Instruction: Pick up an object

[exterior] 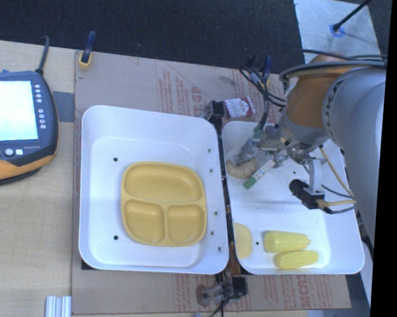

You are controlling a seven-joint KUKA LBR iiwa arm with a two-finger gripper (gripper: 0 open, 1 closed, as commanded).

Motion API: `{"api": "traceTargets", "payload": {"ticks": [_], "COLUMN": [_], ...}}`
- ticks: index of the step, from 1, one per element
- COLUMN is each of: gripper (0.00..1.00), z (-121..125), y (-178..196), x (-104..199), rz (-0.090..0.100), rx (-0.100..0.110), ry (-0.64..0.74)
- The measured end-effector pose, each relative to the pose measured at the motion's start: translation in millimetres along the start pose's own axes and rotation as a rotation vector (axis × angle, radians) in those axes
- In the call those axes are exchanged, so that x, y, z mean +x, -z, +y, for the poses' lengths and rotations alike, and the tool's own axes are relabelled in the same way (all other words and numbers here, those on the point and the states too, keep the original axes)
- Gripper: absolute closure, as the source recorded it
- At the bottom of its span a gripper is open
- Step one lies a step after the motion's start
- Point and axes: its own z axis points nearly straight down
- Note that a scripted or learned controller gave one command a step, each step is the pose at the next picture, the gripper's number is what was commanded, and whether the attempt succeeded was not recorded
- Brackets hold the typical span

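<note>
A: Tan lump (239, 168) at the right bin's (316, 227) far-left corner looks like the target. It sits against the wall, with the tool (261, 154) low right beside it. Can't tell what the tool's grip state is; too much clutter there.

B: Risk?

A: Corner pinch. One side of the tool could hit the bin wall or the divider, so it closes on nothing or skates the lump away. A small green-tipped piece (258, 173) lies just beside it and may get nudged.

B: Alternatives?

A: Two corn cobs (291, 250) sit at the near edge, well apart from the tool. Yellow divided plate (163, 203) in the left bin (102, 181) is too flat.
</note>
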Motion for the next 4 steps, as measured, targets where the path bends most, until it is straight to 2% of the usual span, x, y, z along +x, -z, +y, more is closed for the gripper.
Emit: {"api": "traceTargets", "payload": {"ticks": [1,2,3,4], "gripper": [1.00,1.00,1.00,1.00], "z": [0,-85,-99,-69], "y": [10,100,129,196], "x": [-1,40,80,139], "rz": [-0.001,0.001,0.000,0.003], "rx": [0.002,-0.002,-0.002,-0.003], "ry": [0.001,0.002,0.004,0.000]}}
